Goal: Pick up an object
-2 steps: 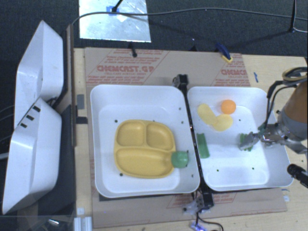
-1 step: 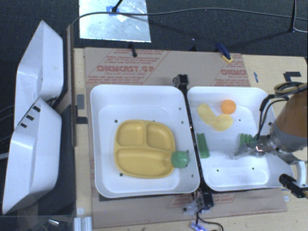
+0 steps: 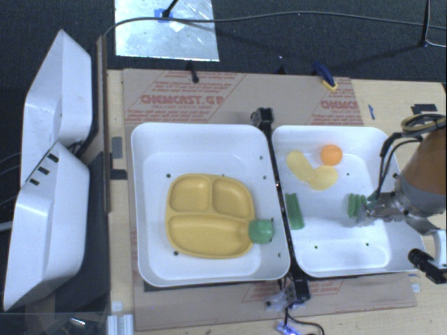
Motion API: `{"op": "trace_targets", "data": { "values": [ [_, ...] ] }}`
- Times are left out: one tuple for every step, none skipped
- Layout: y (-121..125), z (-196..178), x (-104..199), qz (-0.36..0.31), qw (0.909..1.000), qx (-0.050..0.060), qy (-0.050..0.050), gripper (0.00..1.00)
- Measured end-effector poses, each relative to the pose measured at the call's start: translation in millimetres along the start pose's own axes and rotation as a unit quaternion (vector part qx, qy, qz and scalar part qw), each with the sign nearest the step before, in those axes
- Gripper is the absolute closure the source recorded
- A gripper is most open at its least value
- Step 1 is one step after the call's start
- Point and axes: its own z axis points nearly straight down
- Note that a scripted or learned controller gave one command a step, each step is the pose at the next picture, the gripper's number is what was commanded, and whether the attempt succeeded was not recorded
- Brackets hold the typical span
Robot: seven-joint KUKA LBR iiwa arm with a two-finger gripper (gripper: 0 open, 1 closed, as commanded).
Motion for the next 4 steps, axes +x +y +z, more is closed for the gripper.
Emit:
{"op": "trace_targets", "data": {
  "values": [
    [6.8, -59.1, -6.4, 0.000, 1.0000, -0.002, -0.001, 1.00],
    [11.9, -104.0, -0.7, -0.001, 1.0000, -0.001, 0.000, 1.00],
    [18.1, -165.3, 2.1, -0.001, 1.0000, -0.002, 0.000, 1.00],
    [28.4, -157.0, 46.0, -0.002, 1.0000, 0.000, 0.001, 1.00]
  ]
}}
